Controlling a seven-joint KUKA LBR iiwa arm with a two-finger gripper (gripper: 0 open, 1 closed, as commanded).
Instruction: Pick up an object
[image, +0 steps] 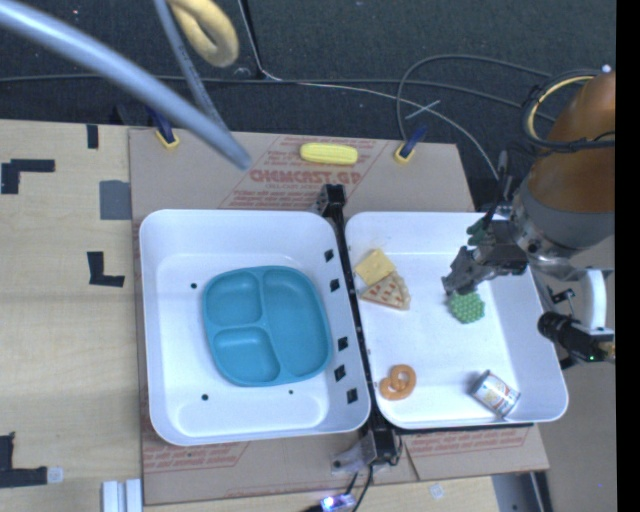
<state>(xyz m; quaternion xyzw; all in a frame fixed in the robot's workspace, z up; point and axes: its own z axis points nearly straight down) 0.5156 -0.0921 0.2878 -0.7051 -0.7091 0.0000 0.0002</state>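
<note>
Two bins: white and shallow, side by side on a sheet of brown cardboard (290, 180) that covers the worktop (60, 330), with a black divider between them.
Left bin (160, 320): it holds one blue plate (266, 324) with three compartments, lying flat near the middle.
Right bin (440, 395): five small things lie apart from one another on its floor.
Green ball (467, 308): a bumpy green lump in the right half of the right bin, just below the gripper and touching or nearly touching its tip.
Yellow block (375, 267): near the bin's left wall, in the upper part.
Waffle piece (387, 292): a tan wedge with a grid pattern, touching the lower edge of the yellow block.
Pretzel (398, 382): orange-brown, in the lower left part of the right bin.
Can (494, 392): small and silvery, lying on its side near the lower right corner.
Arm: grey with an orange band (585, 110), reaching in from the right over the right bin's upper right side.
Gripper (470, 272): dark, angled down and to the left, low over the bin floor just above the green ball.
Fingers: too dark and bunched to tell whether they are apart or together; nothing shows clearly between them.
Banana (328, 153): a yellow toy on the cardboard behind the bins, well apart from them.
</note>
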